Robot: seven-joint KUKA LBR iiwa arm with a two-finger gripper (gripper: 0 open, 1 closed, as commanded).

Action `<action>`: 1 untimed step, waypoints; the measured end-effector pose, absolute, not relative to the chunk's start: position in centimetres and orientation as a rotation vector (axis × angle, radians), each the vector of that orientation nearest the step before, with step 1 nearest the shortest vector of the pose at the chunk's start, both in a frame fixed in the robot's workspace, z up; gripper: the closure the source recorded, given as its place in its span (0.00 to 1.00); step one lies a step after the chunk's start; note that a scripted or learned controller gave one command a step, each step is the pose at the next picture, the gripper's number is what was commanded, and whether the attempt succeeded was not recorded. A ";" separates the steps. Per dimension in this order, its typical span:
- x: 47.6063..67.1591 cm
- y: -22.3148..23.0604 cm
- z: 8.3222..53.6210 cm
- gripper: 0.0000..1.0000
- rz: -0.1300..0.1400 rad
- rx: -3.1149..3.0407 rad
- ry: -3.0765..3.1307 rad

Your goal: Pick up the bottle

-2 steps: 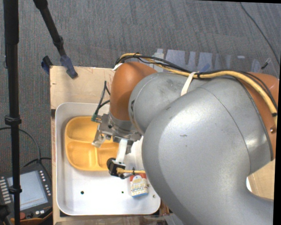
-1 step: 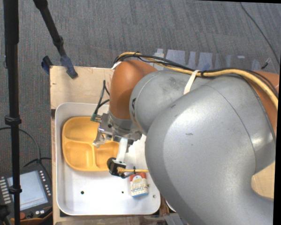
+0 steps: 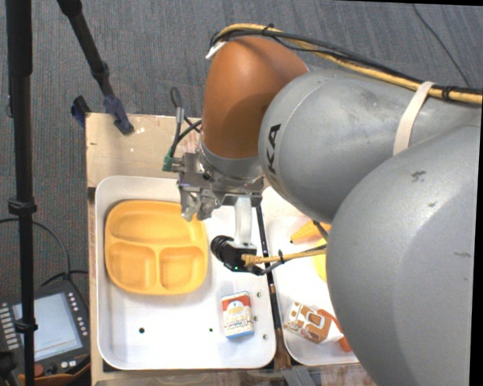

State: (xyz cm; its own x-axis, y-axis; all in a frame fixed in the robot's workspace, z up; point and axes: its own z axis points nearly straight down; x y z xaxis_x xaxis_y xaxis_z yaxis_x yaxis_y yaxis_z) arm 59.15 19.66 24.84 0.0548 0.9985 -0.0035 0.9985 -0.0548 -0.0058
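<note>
My gripper (image 3: 197, 206) hangs low over the left white bin (image 3: 121, 335), at the upper right corner of a yellow divided tray (image 3: 153, 256). The big grey arm covers much of the right bin (image 3: 318, 357). A small blue, white and orange carton (image 3: 237, 315) lies in the left bin near its front right. An orange and white packet (image 3: 310, 322) lies in the right bin near its front.
An orange object (image 3: 310, 230) and a yellow one (image 3: 321, 267) peek out from under the arm in the right bin. A black tripod pole (image 3: 20, 176) stands left of the bench, with a pendant screen (image 3: 45, 327) on the floor beside it.
</note>
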 end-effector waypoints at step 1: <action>63.4 24.0 32.8 1.00 0.010 -2.355 -2.077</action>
State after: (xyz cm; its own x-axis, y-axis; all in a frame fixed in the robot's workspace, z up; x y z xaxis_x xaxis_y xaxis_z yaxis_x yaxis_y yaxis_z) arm 63.40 24.04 32.76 0.1250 0.9922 -0.0041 0.9921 -0.1250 -0.0053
